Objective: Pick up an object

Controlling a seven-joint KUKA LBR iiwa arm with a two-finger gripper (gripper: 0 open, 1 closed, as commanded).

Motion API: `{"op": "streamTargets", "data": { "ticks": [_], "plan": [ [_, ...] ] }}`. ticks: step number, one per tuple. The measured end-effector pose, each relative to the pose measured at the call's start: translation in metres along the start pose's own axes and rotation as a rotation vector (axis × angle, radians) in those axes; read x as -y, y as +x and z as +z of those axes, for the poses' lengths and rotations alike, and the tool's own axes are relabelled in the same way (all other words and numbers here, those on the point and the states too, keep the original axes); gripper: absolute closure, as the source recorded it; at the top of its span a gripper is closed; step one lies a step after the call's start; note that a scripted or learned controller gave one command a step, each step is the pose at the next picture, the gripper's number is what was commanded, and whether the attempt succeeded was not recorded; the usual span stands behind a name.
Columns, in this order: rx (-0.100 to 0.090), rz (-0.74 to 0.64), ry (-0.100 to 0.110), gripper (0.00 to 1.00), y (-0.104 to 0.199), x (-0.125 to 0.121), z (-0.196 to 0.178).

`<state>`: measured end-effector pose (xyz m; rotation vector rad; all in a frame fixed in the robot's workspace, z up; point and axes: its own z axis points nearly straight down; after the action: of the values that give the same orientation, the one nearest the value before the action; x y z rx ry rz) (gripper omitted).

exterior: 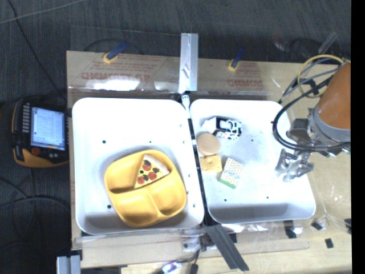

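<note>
Pizza slice (150, 170) in yellow tray (146, 188), left bin (91, 147), claw (293, 168) state unclear.

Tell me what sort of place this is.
Probably a robotics lab grasping bench: a robot arm reaches over two white bins holding toy items like a pizza slice, with a teach pendant lying on dark carpet.

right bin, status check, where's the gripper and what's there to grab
Gripper low over right bin's right side, nothing between its fingers. Round brown piece, tan block, green-white packet, black-white item clustered at left side. Path between is bare.
</note>
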<state>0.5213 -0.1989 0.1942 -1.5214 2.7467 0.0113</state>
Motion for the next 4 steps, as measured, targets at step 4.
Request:
{"op": "streamTargets", "data": {
  "ticks": [4],
  "plan": [
    [-0.001, -0.895, -0.005, 1.0, 0.017, -0.02, 0.012]
  ]
}}
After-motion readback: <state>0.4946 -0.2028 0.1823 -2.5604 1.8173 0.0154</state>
